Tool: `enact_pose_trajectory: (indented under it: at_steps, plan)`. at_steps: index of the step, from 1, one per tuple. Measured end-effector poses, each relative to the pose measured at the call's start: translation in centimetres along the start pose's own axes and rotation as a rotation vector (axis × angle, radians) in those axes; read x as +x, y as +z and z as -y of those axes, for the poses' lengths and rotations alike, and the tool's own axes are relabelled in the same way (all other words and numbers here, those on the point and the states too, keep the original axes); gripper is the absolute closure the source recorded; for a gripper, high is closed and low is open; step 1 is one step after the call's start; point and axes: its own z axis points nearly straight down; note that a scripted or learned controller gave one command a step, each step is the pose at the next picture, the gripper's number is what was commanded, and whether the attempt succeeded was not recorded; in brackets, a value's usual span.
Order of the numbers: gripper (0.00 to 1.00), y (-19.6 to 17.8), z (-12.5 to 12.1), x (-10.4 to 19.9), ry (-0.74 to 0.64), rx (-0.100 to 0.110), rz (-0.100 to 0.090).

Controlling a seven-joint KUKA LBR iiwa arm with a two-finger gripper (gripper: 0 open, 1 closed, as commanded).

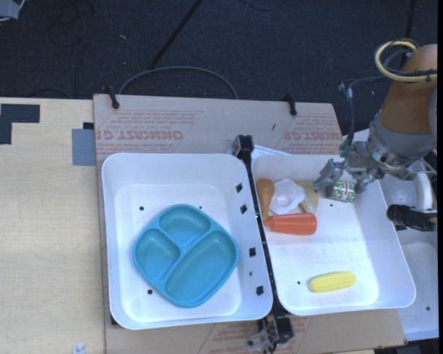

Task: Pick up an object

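The tool (pixel 345 178) hangs over the far right corner of the right bin (pixel 387 290), close to the rim, its two fingers spread around a small green-labelled can (pixel 345 191) without visibly clamping it, while the near half of that bin lies mostly bare. I count two white bins on the desk (pixel 37 234). The left bin (pixel 122 301) holds one blue divided plate (pixel 185 254); the right holds one can, one yellow corn cob (pixel 332 281), one orange carrot (pixel 293 224), one white crumpled piece (pixel 286 195) and one tan piece (pixel 265 194).
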Motion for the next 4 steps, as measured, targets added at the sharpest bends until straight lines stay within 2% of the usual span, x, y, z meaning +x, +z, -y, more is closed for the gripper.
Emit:
enact_pose_trajectory:
  at_steps: [1,4]
  plan:
    - [0.0,-0.8,-0.3,0.0,-0.002,-0.013,0.002]
    - [0.0,12.5,-1.2,-0.2,-0.001,-0.014,0.002]
